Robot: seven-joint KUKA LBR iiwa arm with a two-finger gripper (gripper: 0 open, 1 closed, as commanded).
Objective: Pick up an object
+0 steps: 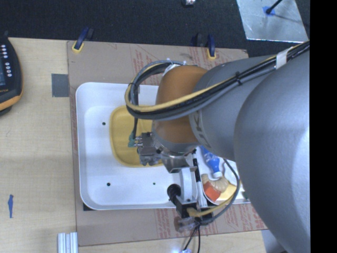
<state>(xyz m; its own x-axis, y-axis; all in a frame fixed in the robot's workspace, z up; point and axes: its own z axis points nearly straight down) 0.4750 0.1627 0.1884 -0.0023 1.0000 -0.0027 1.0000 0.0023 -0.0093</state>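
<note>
Arm (263,120): broad, smooth grey casing.
Band (176,107): orange, above the wrist.
Cables (158,108): black and yellow, looped alongside.

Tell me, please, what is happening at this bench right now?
A grey KUKA arm with an orange band reaches from the right over the shallow white plastic bin. Its end effector sits low over a flat yellow plate-like object in that bin. A blue, white and orange item lies beside the arm. No grasp can be confirmed.

Blue clamps (211,46) pin the cardboard sheet (105,62) — a dark handheld unit (8,73), perhaps a pendant, lies left.
</note>
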